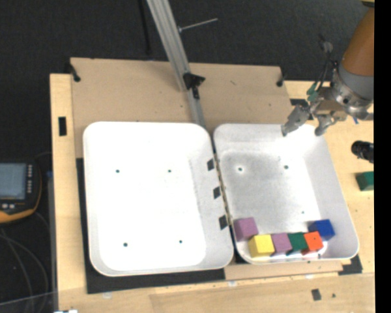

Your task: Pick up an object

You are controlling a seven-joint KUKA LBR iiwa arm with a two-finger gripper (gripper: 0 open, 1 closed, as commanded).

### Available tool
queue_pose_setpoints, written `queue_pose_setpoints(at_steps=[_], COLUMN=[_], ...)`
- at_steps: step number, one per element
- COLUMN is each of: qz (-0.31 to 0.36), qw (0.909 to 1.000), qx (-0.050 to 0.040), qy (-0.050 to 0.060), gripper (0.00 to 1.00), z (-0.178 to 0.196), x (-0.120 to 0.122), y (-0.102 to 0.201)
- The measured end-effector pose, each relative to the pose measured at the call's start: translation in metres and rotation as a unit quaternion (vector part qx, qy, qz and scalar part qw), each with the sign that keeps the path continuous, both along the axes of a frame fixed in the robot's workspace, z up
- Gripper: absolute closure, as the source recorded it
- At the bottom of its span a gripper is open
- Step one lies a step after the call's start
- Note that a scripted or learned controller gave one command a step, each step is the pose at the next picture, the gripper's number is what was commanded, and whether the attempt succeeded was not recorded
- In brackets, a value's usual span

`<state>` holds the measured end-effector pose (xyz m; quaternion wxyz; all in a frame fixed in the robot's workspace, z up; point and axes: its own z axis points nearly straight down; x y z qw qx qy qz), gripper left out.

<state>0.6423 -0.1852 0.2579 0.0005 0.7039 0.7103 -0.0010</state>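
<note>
Right now the arm [360, 51] hangs over the far right corner of the right bin [274, 175], with the pincer [305, 126] just above that bin's far rim. Its two fingers are splayed apart with nothing between them, so it's open and empty.

Left bin [150, 194] sits well off to the pincer's left and doesn't figure in this pick. The targets are all in the right bin, clustered along its near wall, well apart from the pincer, toward the camera.

The cluster is a row of small blocks: purple block [246, 227] at the left end and slightly proud of the row, then yellow block [261, 245], a second purple one, a green one, orange block [313, 241] and blue block [322, 227] at the right end. Most of them touch their neighbours.

My call: go for the purple block at the left end, since it has free space on the far and left sides. Travel across the bin first, then descend straight down, fingers wide and straddling the free faces. Avoid the middle of the row, where fingers would likely land on adjacent blocks. Watch the near wall and the bin divider on descent.
</note>
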Motion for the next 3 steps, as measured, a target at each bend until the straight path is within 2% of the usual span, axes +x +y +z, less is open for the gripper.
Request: queue_pose_setpoints(at_steps=[1,2,3], qz=[-0.005,-0.004,-0.002], qw=[1.0000,1.0000,1.0000], qx=[0.0002,-0.0010,0.0022], qy=[0.001,-0.003,0.003], gripper=[0.00,1.00,1.00], z=[-0.038,-0.023,-0.117], x=[-0.006,-0.004,-0.027], y=[-0.009,-0.010,0.053])
